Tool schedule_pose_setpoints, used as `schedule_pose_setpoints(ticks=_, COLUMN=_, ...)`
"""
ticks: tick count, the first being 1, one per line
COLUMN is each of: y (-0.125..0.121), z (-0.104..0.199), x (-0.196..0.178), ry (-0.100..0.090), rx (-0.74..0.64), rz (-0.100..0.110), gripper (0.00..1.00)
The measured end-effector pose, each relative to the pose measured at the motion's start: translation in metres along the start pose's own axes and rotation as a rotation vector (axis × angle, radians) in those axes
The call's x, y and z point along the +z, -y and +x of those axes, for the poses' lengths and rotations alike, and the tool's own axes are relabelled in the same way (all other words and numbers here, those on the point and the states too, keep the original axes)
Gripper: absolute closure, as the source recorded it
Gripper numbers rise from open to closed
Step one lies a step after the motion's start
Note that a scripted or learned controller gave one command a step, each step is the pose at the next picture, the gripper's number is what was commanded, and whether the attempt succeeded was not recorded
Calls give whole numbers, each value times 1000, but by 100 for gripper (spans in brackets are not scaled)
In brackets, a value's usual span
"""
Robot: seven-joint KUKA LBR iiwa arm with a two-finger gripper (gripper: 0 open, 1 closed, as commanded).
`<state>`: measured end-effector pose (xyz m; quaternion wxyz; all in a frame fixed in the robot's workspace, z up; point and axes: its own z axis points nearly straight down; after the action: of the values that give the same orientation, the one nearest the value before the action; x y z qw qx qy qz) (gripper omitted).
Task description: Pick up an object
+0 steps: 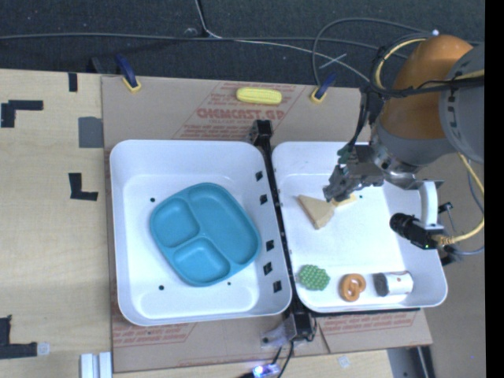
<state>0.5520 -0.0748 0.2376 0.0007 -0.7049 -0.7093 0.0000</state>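
Note:
The right bin (409,246) holds a tan wedge-shaped piece (316,210), a green bumpy ball (313,276), an orange pretzel-like ring (352,287) and a white cylinder with a dark end (392,283). My gripper (342,189) hangs over the upper middle of that bin, its tip right at the wedge's right end. From this angle the tip is a dark mass touching or just above the wedge.
A blue divided plate (205,233) lies in the left bin (130,211). A yellow banana-like object (258,95) rests on the cardboard behind the bins. Cables loop above the arm at the top right. A dark divider (272,211) runs between the bins.

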Motion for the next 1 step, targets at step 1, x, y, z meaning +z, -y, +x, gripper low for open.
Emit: schedule_pose_setpoints(ticks=1, y=-14, z=49, x=14, ry=1, rx=1, rz=1, gripper=100)
